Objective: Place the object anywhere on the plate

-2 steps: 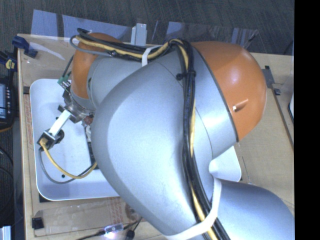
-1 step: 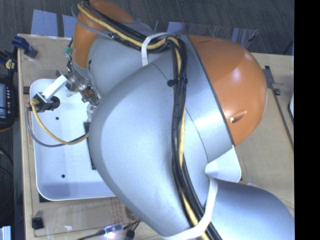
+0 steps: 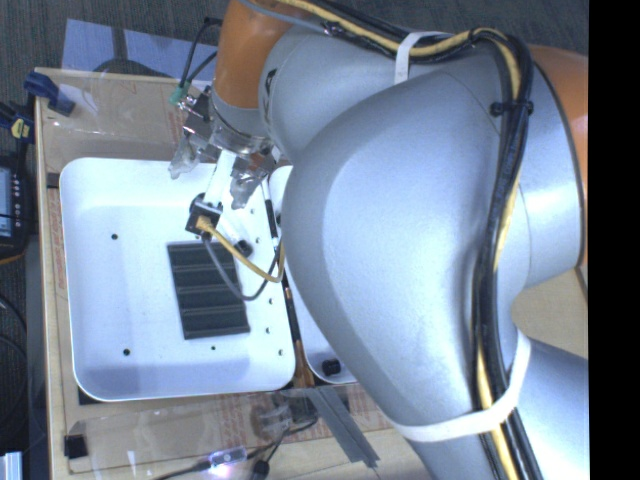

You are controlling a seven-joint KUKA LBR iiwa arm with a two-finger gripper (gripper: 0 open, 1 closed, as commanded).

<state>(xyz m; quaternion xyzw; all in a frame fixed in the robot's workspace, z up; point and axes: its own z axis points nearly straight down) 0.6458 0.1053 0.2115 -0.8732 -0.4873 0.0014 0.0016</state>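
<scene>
I see the hand (image 3: 212, 173) over the left bin's (image 3: 90, 268) far edge, fingers spread, gripping nothing. A dark ridged plate (image 3: 207, 290) lies flat in that bin.

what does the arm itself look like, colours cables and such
The arm is a bulky, rounded, glossy grey shell with an orange band above the wrist. A bundle of black and yellow cables runs along its outside, strapped on with white ties. The gripper is a small metallic grey unit with pale jaws, and a thin yellow and black wire loops below it.
</scene>
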